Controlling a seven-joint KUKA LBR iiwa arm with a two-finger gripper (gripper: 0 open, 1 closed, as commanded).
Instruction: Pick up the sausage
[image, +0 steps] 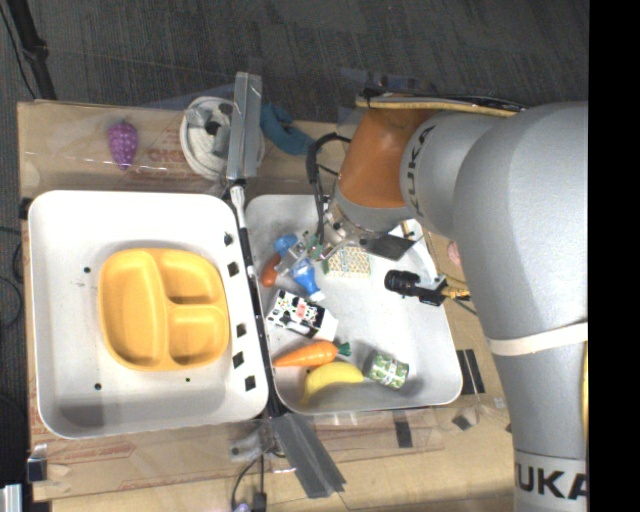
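Observation:
A small reddish-orange sausage (269, 271) lies at the left wall of the right bin (435, 345), partly tucked beside a blue object (299, 272). My gripper (322, 246) hangs low over the bin's upper middle, below the orange wrist band, just right of and above the blue object. It is a short way right of the sausage, and I see nothing held in it. Its tips are lost among the clutter under the wrist.
The right bin also holds a speckled pale item (349, 262), a black-and-white box (298, 314), a carrot (305, 353), a banana (333, 378) and a green can (387, 370). A yellow divided plate (165, 305) sits in the left bin (60, 240). Purple grapes (123, 142) lie behind.

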